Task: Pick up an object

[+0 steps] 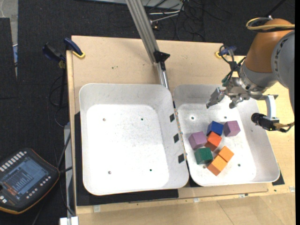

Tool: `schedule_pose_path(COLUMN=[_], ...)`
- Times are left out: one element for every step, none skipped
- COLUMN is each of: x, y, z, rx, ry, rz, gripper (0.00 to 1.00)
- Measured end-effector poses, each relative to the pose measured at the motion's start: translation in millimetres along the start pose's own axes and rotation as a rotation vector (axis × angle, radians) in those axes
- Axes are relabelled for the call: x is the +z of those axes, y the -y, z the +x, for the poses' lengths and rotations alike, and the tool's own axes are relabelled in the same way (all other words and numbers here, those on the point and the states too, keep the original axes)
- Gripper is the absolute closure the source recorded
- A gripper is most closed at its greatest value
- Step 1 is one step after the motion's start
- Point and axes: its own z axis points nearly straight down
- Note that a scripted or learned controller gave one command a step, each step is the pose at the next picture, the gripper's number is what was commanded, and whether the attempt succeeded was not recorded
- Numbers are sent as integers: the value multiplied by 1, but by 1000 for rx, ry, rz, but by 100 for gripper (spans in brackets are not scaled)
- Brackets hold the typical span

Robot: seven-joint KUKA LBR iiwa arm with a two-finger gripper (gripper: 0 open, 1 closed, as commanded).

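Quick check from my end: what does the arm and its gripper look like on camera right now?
The arm is grey with a broad orange band above the wrist. The gripper is a small grey metal unit. A black attachment hangs from a white bracket beside it.

Tan bench (122, 60) with two white bins (93, 102) side by side

Two bins sit side by side on the bench (197, 60), the left bin (93, 97) touching the right bin (262, 168) along their inner edges. A cluster of cubes (214, 146) lies in the right bin, in its near half, most of them touching. The gripper (224, 99) hangs over the right bin's far edge, behind the cubes and apart from them. A pendant (21, 182) lies left of the bench, by its near left corner.
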Motion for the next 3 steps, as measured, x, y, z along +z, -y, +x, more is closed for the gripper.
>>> schedule_pose_path(x=[54,39,-23], y=[1,-1,2], z=[1,0,4], rx=[-1,-1,-3], ry=[0,2,2], rz=[0,-8,-13], gripper=[0,100,100])
